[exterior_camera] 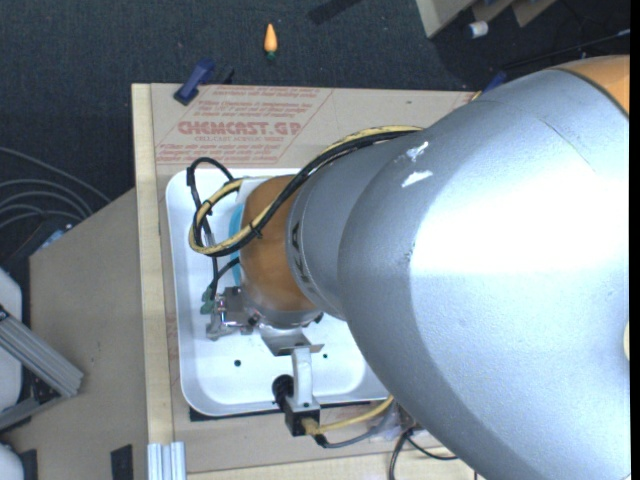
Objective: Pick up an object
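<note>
The grey arm with its orange band (262,258) reaches in from the right and hangs low over the left white bin (200,388). Its bulk covers most of the bin floor. The gripper (228,315) sits at the metal end below the orange band, near the bin's left wall. A light blue object (236,223) peeks out beside the band under the looped cables, in the far left part of the bin. I cannot tell whether anything is held.
Yellow and black cables (205,218) loop off the wrist over the bin's far left corner. A white and black bracket (298,393) juts toward the bin's near rim. Printed brown cardboard (240,128) lies behind the bin. The bench's left edge is close.
</note>
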You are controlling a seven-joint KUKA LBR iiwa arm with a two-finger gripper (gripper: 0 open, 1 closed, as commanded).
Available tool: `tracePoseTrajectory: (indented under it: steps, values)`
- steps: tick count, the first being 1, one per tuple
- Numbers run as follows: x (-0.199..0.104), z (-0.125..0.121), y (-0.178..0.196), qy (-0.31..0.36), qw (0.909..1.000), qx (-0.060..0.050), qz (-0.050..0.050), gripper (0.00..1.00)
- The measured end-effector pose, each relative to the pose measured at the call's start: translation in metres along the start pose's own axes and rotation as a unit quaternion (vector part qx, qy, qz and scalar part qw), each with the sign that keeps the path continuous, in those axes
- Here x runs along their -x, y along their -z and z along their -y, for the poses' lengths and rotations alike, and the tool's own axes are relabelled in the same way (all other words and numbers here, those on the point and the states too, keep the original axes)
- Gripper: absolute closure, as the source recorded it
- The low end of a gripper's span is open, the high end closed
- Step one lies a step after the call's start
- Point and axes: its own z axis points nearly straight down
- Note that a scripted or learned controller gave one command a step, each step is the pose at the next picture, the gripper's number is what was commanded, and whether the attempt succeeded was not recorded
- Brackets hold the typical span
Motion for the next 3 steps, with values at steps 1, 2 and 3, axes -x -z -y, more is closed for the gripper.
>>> tracePoseTrajectory:
  steps: [1, 2, 3]
  values:
    - [-0.003, -0.043, 0.087, -0.001, 0.9996, -0.028, 0.001, 0.0]
    - [0.041, -0.092, 0.136, 0.002, 0.9997, -0.025, -0.007, 0.0]
    - [0.009, -0.012, 0.0, 0.001, 1.0, -0.001, 0.0, 0.0]
